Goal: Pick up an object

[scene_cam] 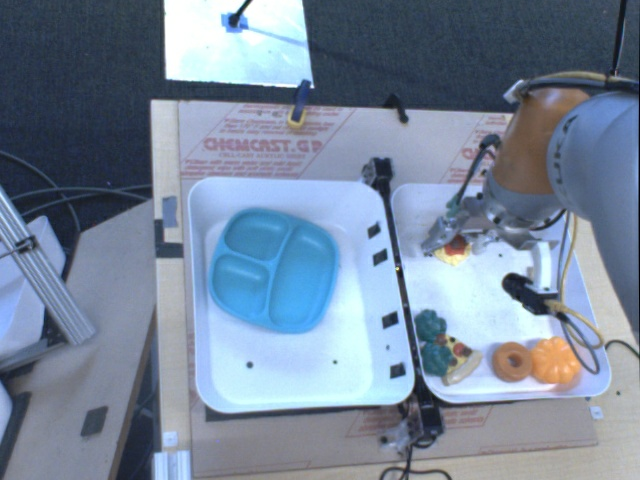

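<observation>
**Ana:** Four small toys sit along the near edge of the right bin [590,313]: a green broccoli piece [432,326], a pizza slice [459,359], a brown doughnut [514,362] and an orange pumpkin [555,361]. None is being handled.

**Ben:** And farther in?

**Ana:** Toward the bin's far half, the gripper [452,236] is down over a small yellow-and-red toy [455,255], which lies near the divider between the bins. It looks like light, rigid plastic, probably a bit slick, so I'd pinch it across its narrow width, low on its sides.

**Ben:** Which way does it lie?

**Ana:** Too small and too covered to read a long axis or a heading.

**Ben:** Are the fingers on it?

**Ana:** They seem splayed to either side of it, spread rather than pinched. I don't see it gripped between them.

**Ben:** The other bin?

**Ana:** The left bin [300,388] holds a blue divided plate [272,269], lying flat.
</observation>
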Robot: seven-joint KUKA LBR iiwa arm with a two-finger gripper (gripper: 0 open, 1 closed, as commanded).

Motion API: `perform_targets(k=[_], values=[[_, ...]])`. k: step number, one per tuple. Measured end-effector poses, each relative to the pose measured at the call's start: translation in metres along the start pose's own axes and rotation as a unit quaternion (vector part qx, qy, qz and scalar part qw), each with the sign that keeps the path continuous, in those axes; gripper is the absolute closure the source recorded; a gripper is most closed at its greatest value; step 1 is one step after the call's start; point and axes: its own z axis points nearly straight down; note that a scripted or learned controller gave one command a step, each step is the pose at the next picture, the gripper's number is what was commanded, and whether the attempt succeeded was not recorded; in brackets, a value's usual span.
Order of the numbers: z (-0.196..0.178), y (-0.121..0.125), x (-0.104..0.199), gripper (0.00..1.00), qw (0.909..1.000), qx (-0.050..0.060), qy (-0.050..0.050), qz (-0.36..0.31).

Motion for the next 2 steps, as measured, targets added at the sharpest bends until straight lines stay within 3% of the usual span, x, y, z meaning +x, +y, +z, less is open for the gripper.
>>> perform_targets(k=[1, 2], values=[[0.015, 0.037, -0.045, 0.0, 0.9997, 0.02, 0.01, 0.006], [0.01, 0.04, -0.01, 0.0, 1.0, -0.003, 0.0, 0.0]])
